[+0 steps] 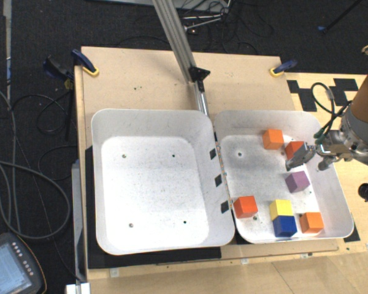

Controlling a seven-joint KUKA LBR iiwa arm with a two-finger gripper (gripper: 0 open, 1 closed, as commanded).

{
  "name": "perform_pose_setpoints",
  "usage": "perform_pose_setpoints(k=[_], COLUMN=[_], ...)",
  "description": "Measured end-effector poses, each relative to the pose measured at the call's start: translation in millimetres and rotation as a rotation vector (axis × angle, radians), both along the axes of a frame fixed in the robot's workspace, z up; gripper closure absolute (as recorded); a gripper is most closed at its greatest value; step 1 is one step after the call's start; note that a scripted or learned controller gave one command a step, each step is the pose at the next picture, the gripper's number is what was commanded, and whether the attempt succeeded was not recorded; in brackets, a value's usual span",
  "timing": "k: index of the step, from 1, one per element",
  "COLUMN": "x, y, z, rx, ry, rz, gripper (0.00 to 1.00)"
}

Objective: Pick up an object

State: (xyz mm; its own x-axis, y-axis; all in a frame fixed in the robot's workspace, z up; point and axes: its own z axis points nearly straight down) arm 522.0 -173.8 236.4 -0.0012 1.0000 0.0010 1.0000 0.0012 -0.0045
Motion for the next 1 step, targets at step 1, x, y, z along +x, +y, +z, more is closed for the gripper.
perform_pose_setpoints(k=[1], x=[0.9], y=[-0.1], z=[2.4], rx=[-0.001], ry=[-0.005], rz=[-0.001], gripper=[0.0])
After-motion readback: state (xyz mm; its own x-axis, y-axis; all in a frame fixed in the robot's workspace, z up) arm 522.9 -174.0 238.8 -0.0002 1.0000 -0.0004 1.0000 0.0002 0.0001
